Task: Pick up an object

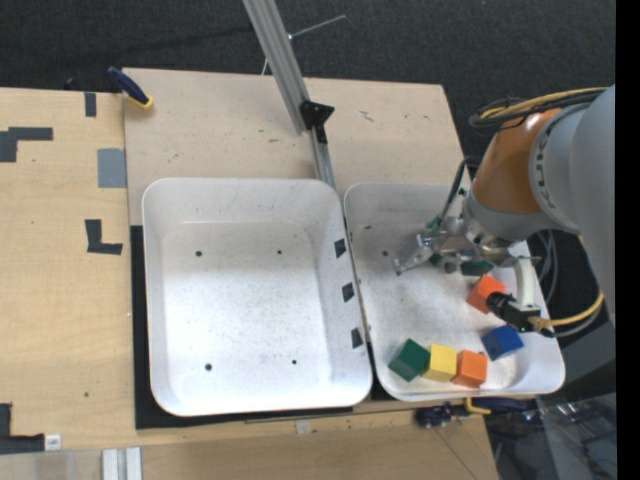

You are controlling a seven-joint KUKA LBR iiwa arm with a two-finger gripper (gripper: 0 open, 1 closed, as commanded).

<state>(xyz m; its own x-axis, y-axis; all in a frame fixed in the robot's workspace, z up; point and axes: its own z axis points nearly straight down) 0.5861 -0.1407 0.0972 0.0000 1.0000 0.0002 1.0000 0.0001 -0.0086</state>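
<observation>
Front row: a green block [408,359], a yellow block [442,361] and an orange block [471,367] sit touching in a line at the 6 o'clock edge of the right bin [385,268]; likely they were swept against the rim wall, which would leave little room for a finger on that side.
Blue block [502,341]: at about 4 o'clock in the same bin, just above the row's right end.
Second orange block [487,293]: at 3 o'clock, partly behind the arm's cabling.
Gripper [425,249]: low over the bin's middle, tips pointing toward 9 o'clock; nothing shows between the fingers, and how wide they stand I cannot tell.
Blocks relative to jaws: every block lies off toward 4 to 6 o'clock of the tips, none beneath them; the second orange block is nearest, behind the tips and beside the wrist.
Left bin [160,218]: bare white floor.
Judgement: no object is picked up yet; the gripper would need to shift toward 5 o'clock.
</observation>
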